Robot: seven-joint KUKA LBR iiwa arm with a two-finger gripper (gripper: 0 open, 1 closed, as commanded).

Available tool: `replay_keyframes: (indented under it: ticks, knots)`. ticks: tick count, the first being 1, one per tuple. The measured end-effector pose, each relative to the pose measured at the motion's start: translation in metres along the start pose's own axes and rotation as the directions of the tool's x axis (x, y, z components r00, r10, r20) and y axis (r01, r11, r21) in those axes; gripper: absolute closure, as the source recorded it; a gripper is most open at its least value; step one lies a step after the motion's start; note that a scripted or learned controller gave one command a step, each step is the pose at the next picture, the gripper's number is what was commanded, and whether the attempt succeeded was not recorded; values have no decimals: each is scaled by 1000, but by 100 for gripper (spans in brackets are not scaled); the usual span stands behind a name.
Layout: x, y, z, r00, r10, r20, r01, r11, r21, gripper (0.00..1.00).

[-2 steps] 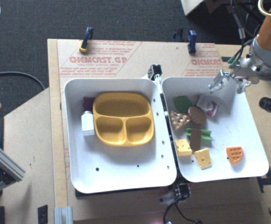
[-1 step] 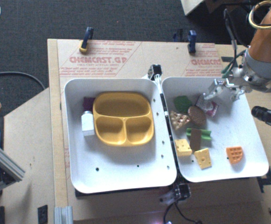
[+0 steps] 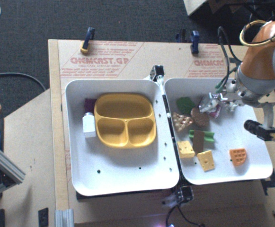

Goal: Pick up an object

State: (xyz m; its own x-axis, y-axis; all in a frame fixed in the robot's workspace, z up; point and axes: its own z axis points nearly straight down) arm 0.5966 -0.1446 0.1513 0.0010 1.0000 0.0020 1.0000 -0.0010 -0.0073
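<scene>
Claw [image 3: 208, 105] sits low in the right bin [image 3: 255, 171]; its grip state cannot be told. Brown disc [image 3: 201, 118] lies just below it, green block [image 3: 185, 103] to its left, waffle [image 3: 238, 156] well below-right. Yellow tray [image 3: 125, 120] occupies the left bin [image 3: 80, 174].

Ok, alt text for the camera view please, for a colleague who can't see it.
The arm's tool hangs low over the right bin, above a cluster of small toy foods. The left bin holds a yellow divided tray and a small white bottle.
</scene>
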Motion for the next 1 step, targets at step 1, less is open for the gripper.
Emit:
replay_keyframes:
  ticks: [1]
  knots:
    - [3, 5, 57, 1000, 1, 2, -1, 1000, -18, 0]
